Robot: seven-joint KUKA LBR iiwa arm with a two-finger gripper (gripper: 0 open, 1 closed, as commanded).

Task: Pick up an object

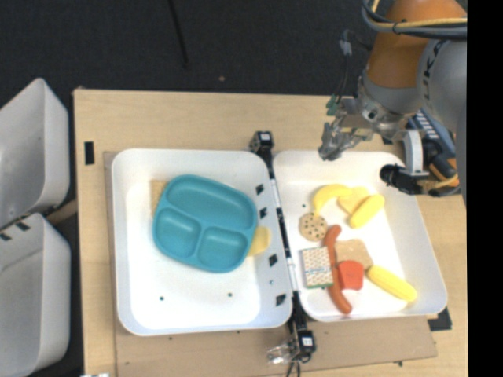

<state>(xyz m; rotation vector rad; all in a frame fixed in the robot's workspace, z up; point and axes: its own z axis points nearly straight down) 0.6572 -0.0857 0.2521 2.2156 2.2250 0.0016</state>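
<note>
My gripper hangs over the far edge of the right bin, above its back left part, with nothing seen between its fingers. Below it in that bin lie toy foods: a yellow banana piece, yellow wedges, a round cookie, a red sausage, a checkered cracker, a toast slice, an orange-red block and another yellow piece. All of these rest on the bin floor, apart from the gripper.
The left bin holds a blue divided plate lying over a tan piece, with a yellow piece poking out at its right edge. Black clips sit along the seam between the bins. White seats stand left.
</note>
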